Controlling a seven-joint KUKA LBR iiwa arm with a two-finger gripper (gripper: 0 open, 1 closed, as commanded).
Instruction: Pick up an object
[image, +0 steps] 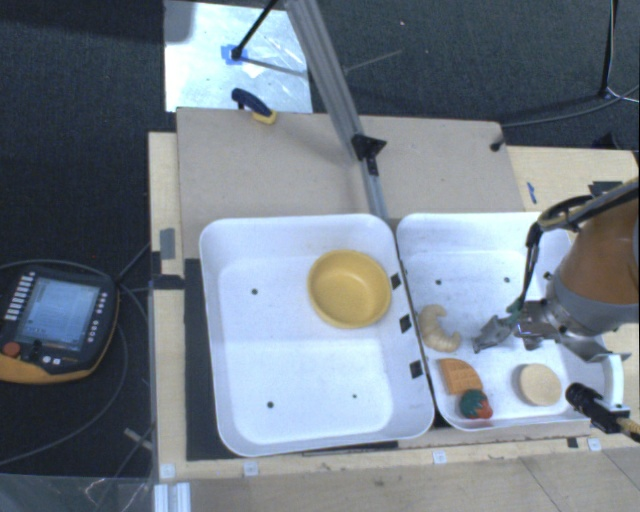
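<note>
The right white bin (470, 240) holds a pale curved croissant-shaped piece (437, 327), an orange block (460, 375), a small green and red object (476, 404) and a round tan disc (538, 384). My gripper (508, 336) hangs over this bin's right half, just above and left of the disc and to the right of the curved piece. Its two grey fingers stand open with nothing between them. The grey arm with its orange band (600, 265) reaches in from the right edge.
The left white bin (250, 330) holds a yellow bowl (348, 288). A metal pole (340, 100) runs up from between the bins. A handheld control pendant (50, 320) lies on the floor at left.
</note>
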